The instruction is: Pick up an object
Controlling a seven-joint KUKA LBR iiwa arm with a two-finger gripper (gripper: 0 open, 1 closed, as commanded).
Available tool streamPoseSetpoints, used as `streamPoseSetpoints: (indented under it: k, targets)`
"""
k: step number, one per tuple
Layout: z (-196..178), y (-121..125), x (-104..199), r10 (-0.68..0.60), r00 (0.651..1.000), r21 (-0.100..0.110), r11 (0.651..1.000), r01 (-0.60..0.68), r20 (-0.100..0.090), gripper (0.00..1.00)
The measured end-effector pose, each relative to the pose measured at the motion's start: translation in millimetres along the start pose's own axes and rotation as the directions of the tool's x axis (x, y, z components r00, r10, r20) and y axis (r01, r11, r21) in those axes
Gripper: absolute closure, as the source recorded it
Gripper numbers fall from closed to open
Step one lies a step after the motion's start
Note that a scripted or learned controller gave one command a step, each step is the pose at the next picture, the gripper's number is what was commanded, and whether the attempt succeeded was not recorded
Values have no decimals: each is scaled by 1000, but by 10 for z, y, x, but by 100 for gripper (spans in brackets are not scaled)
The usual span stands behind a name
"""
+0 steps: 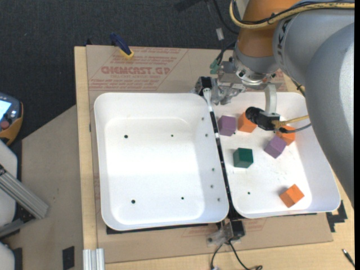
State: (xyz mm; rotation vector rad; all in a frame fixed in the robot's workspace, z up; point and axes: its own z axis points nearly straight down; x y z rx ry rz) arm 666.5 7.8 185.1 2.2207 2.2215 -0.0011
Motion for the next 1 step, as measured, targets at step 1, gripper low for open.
streamPoseSetpoints:
  k: [1]
  targets:
    - [0, 0, -96, 2, 1000, 0, 1000, -2, 0, 100]
